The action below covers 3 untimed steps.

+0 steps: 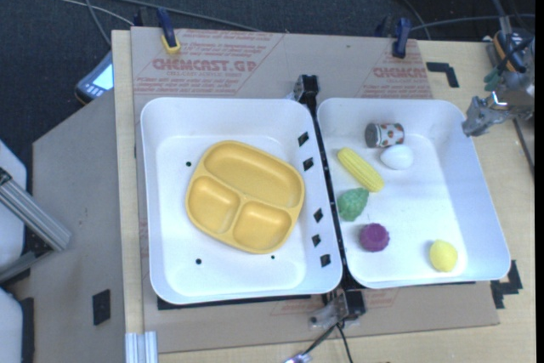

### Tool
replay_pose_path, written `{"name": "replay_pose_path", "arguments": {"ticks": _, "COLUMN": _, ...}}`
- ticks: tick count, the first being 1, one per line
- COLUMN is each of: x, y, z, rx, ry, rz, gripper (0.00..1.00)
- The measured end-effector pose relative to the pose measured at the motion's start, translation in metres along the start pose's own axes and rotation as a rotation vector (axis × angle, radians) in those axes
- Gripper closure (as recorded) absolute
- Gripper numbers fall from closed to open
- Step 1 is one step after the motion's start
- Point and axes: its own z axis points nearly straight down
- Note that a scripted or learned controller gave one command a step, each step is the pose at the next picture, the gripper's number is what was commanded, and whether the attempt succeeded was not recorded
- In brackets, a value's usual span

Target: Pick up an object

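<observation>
Five small objects lay in the right bin, the corn at its ten o'clock. My gripper hovered at two o'clock of it; I cannot tell its opening.

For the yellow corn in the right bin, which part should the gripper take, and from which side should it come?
Probably the middle of the corn, from straight above. It lies flat and slanted, upper-left to lower-right, so the fingers should close across its narrow width. The white egg-like object sits close to its upper-right side and the green piece just below it; the bin floor beyond its lower-right end is barer.
</observation>
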Motion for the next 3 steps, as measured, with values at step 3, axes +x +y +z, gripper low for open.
{"name": "replay_pose_path", "arguments": {"ticks": 3, "x": 0.162, "y": 0.021, "z": 0.029, "rx": 0.011, "ry": 0.006, "rz": -0.005, "gripper": 1.0}}
